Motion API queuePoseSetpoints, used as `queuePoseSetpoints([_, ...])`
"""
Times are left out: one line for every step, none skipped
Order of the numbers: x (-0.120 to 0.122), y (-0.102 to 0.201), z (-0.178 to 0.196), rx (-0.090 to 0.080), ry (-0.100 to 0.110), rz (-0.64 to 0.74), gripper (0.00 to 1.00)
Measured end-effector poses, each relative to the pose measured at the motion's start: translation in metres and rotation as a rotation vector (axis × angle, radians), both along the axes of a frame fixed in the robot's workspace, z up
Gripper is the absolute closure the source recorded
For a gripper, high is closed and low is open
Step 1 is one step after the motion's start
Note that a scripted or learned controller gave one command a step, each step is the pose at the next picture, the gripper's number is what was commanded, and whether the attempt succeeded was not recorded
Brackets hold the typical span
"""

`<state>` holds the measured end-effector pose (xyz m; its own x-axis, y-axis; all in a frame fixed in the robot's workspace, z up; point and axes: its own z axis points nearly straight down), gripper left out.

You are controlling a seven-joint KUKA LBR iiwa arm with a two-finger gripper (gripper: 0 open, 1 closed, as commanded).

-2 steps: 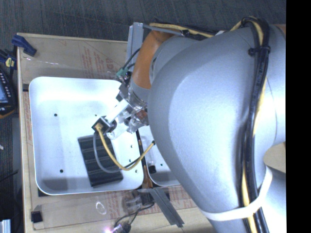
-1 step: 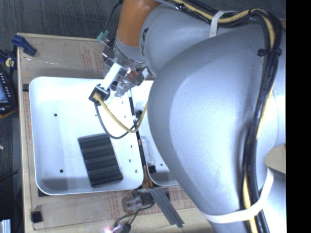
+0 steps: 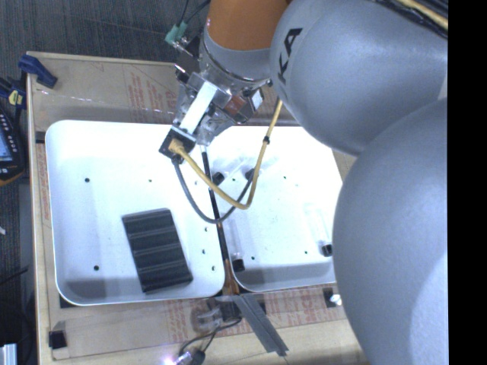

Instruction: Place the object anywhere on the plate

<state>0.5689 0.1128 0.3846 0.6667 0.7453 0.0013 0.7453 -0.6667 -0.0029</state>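
**Ribbed block in left bin, jaws up at the bins' back edge**

Camera view: worktop [image 3: 114, 90] carries two white bins side by side. The left bin [image 3: 84, 219] fills the left and centre of the frame, and the right bin [image 3: 289, 238] sits right of centre, partly covered by the arm [image 3: 365, 97]. The task's thing, a dark ribbed block [image 3: 157, 249], lies flat on the left bin's floor at lower centre-left. It is slightly skewed, near the front wall and apart from the side walls. The grey arm comes in from the right and takes up most of the right half. Its orange band [image 3: 243, 10] is at top centre. The jaws hang below the band at upper centre, over the back rims where the two bins meet, well apart from the block. Can't tell how far open the jaws are, and nothing can be seen between them. A faint clear shape [image 3: 316, 220] in the right bin is too washed out to identify. A blue clamp [image 3: 38, 68] sits at the upper left edge of the worktop.
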Motion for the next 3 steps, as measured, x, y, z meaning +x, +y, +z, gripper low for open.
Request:
queuePoseSetpoints([-0.094,0.026,-0.105,-0.004,0.007,-0.107,1.00])
queuePoseSetpoints([-0.094,-0.012,-0.242,-0.005,0.008,-0.254,1.00])
queuePoseSetpoints([-0.093,0.032,-0.164,-0.003,0.002,-0.032,1.00])
